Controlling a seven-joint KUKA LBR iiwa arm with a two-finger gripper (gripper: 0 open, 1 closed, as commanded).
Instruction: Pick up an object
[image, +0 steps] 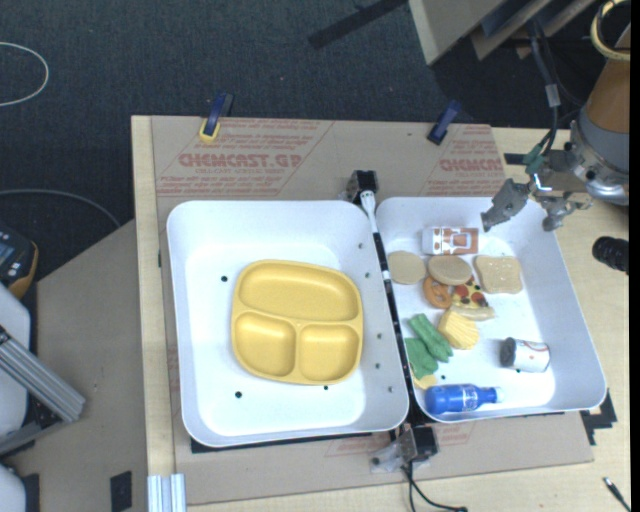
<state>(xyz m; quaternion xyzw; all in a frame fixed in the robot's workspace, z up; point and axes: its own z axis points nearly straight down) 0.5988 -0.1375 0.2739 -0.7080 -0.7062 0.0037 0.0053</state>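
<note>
My gripper (527, 208) hangs open over the far edge of the right bin (575, 300), with nothing between its spread fingers (499, 206). Below it lies a small red-and-white carton (450, 240). Further toward the front sit a tan round (406, 267), a burger bun (450, 270), a slice of toast (498, 274), a pizza slice (452, 294), yellow chips (459, 327), green pea pods (428, 340), a small can (525, 354) and a blue bottle (460, 398).
The left bin (200, 330) holds a yellow three-compartment tray (296, 320). Clamps (212, 118) (444, 122) grip the cardboard base at the back. A black divider (377, 250) runs between the bins.
</note>
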